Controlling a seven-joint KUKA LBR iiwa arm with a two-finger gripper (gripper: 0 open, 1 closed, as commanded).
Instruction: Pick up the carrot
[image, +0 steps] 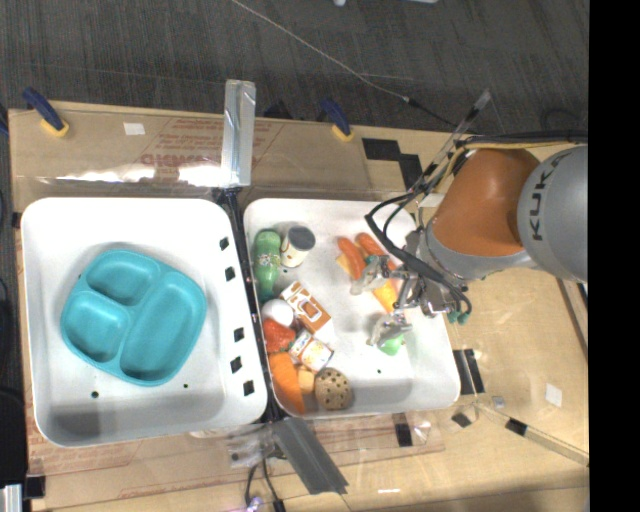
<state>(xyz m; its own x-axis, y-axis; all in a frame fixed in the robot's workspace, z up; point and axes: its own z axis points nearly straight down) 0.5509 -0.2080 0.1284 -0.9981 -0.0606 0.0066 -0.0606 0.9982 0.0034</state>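
Observation:
The carrot (350, 257) is a short orange piece lying in the upper middle of the right bin (430, 385), with a second orange piece (372, 244) just to its right. My gripper (388, 297) hangs low over the bin, right of the carrot and slightly nearer the front. It is open. One fingertip (377, 267) is close to the carrot's right end and the other (392, 326) is nearer the front. A small yellow-orange item (385, 296) lies in the gap between them. I cannot tell whether anything touches the carrot.
A green item (392, 344) lies by the front fingertip. On the bin's left side are a green vegetable (267, 262), a small can (298, 240), an orange-and-white carton (308, 310), an orange fruit (285, 378) and a cookie (333, 389). The left bin (40, 230) holds a teal divided plate (133, 315).

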